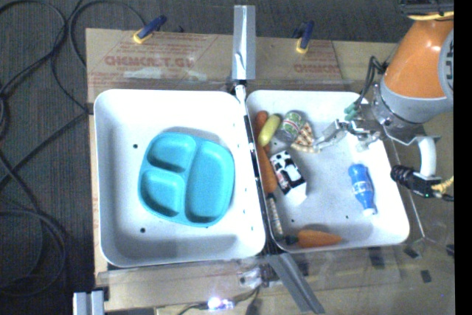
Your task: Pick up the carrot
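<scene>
An orange carrot [320,237] lies on its side at the front of the right bin [391,229], with a dark end pointing left. A second long orange piece [264,155], possibly another carrot, lies along that bin's left wall. My gripper [330,136] hangs over the back middle of the right bin, beside a green striped object [296,127]. It is well behind the front carrot and to the right of the long orange piece. Nothing shows held in it.
The right bin also holds a yellow piece [269,130], a black-and-white object [287,172], a blue bottle [361,189] and a dark pen [273,215] by the left wall. A blue divided plate [189,177] sits in the left bin [118,129].
</scene>
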You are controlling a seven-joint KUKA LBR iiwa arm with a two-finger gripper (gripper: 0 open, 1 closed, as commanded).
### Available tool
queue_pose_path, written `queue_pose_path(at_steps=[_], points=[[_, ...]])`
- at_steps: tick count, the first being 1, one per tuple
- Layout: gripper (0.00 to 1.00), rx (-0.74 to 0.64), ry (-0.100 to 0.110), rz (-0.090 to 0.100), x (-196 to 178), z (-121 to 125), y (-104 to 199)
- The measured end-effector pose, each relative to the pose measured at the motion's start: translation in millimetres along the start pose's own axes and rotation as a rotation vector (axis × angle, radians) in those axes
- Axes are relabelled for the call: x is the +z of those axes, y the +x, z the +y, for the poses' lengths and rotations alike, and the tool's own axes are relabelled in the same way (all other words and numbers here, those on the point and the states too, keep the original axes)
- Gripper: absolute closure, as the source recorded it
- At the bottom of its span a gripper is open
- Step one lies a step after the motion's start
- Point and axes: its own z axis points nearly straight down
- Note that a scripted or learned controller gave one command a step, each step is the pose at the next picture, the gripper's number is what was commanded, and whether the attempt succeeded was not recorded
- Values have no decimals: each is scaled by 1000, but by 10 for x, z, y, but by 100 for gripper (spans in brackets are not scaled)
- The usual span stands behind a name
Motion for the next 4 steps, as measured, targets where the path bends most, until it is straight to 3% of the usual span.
queue_pose_path(at_steps=[1, 2, 3, 4], points=[[0, -44, 2, 1, 878, -643, 284], [0, -438, -1, 1, 1007, -709, -313], [100, -439, -1, 3, 922, -701, -295], [100, -118, -1, -1, 27, -701, 210]])
